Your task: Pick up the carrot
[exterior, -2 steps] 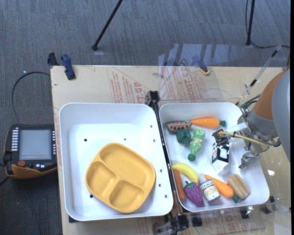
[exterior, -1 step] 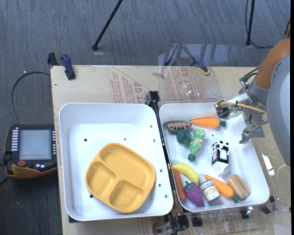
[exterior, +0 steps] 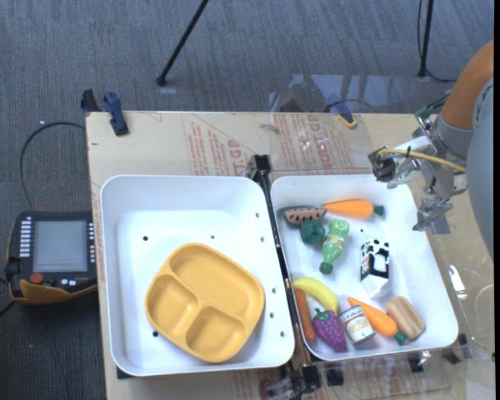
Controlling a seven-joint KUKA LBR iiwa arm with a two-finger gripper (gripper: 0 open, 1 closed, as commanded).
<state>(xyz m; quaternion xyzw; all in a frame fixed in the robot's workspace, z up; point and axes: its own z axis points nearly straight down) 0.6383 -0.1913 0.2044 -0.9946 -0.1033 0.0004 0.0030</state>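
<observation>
An orange carrot (exterior: 350,209) with a green top lies across the far part of the right bin (exterior: 440,283). A second, smaller carrot (exterior: 373,317) lies near the front of that bin, between a small can (exterior: 357,324) and a bread roll (exterior: 406,318). My gripper (exterior: 429,211) hangs over the bin's far right rim, to the right of the first carrot and apart from it. Nothing is seen in its grasp.
Also in the right bin are a watermelon slice (exterior: 304,215), broccoli (exterior: 312,232), a green bottle (exterior: 333,245), a milk carton (exterior: 375,265), a banana (exterior: 316,292), grapes (exterior: 330,330) and a sausage (exterior: 303,313). A yellow divided plate (exterior: 204,302) sits in the left bin (exterior: 125,223).
</observation>
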